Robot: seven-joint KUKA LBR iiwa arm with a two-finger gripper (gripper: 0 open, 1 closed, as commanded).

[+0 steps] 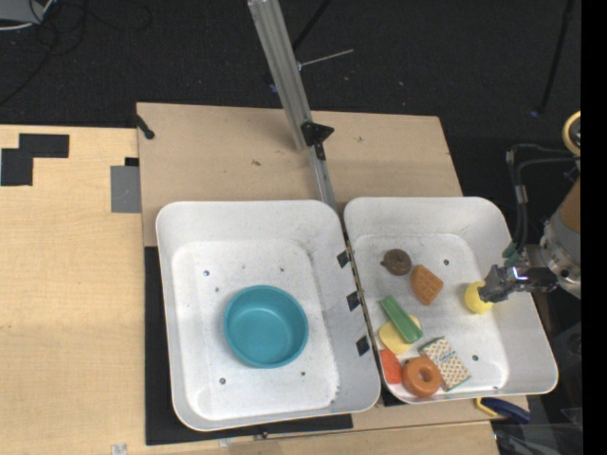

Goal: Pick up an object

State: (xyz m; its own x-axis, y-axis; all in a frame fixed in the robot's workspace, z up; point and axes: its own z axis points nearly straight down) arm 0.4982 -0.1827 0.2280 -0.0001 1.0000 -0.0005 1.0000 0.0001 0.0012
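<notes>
1. We see the worktop (76, 282) carrying two white bins side by side: left bin (190, 230), right bin (474, 218).
2. Left bin holds a teal bowl (266, 325), upright, near its middle.
3. Arm (569, 240) comes in from the right, over the right bin's right edge.
4. Hand (501, 284) sits right at a yellow ball (476, 298); we can't tell if it's open or closed.
5. Right bin also holds a green stick (402, 318) lying on a yellow piece (392, 339), a patterned pad (446, 363), an orange ring (421, 376), an orange block (427, 284) and a brown lump (396, 262).
</notes>
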